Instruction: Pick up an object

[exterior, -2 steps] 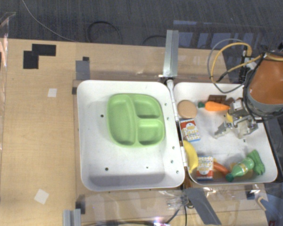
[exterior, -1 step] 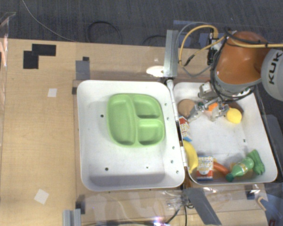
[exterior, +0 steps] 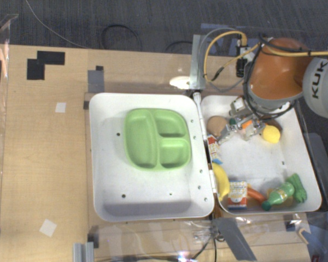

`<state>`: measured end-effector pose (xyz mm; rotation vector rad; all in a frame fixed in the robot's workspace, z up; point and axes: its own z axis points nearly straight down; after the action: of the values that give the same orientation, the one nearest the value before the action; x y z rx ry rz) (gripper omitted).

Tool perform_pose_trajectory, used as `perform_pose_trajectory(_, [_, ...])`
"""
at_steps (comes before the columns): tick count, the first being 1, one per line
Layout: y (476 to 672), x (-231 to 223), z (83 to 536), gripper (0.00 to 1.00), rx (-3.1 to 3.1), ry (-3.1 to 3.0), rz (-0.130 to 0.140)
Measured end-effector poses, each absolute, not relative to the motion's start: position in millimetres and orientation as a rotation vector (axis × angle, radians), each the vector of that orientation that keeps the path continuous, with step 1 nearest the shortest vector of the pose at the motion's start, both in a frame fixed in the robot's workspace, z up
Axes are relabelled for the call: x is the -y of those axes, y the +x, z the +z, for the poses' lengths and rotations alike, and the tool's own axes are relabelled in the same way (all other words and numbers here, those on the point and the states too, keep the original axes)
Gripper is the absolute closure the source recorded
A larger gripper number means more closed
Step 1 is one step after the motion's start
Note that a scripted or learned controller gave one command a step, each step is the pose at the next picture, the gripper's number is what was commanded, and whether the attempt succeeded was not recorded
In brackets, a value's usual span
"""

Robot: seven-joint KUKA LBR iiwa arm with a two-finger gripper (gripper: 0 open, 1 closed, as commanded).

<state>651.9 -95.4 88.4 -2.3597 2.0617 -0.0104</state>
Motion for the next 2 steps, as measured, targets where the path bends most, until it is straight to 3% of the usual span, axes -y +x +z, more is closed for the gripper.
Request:
perform_pose_trajectory(1, [645.5, 97, 89, 0.00, -2.067, -2.353, -0.009])
perform_pose_trajectory(2, [621.3, 181, 89, 0.00, -2.376, -2.045, -0.012])
